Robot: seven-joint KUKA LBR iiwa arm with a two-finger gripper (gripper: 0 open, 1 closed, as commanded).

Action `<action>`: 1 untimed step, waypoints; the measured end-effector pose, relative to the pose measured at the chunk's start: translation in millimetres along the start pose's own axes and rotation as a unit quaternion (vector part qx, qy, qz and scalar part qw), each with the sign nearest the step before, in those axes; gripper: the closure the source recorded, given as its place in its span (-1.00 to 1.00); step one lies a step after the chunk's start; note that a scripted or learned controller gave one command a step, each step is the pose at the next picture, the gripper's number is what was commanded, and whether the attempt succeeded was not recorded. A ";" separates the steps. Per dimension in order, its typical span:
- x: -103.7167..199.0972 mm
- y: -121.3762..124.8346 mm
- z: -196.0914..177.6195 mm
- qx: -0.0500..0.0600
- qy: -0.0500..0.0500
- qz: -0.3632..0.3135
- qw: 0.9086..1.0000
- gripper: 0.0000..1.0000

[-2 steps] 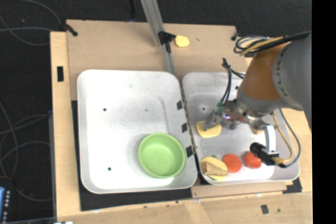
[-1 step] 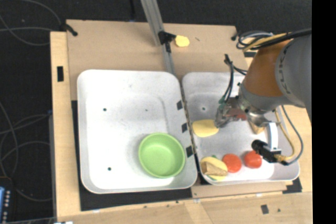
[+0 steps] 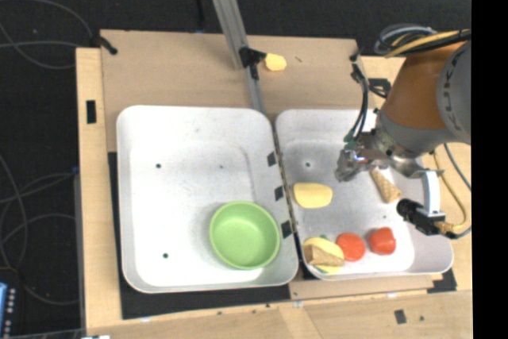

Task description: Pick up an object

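Hanging over the right bin (image 3: 317, 131), the gripper (image 3: 350, 165) sits just up and right of the yellow block (image 3: 313, 195), apart from it; whether its jaws are apart or together cannot be told. Two red tomatoes (image 3: 350, 246) (image 3: 382, 240) lie below the block, near the bin's front edge, with a yellow-and-tan piece (image 3: 324, 254) left of them. A green bowl (image 3: 244, 234) rests in the left bin (image 3: 175, 147), left of the block.

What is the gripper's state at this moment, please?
Gripper: it cannot be told; it hangs over the right bin, above the yellow piece, with nothing seen in its grasp.
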State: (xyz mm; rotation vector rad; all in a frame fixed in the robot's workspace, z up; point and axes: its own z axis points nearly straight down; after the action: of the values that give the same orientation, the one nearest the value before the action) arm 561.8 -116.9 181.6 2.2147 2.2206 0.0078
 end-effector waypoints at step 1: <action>-0.9 2.6 -54.2 0.000 0.000 -0.001 1.000 1.00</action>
State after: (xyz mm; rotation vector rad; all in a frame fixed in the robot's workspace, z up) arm 564.0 -117.7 235.8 2.2123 2.2215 0.0078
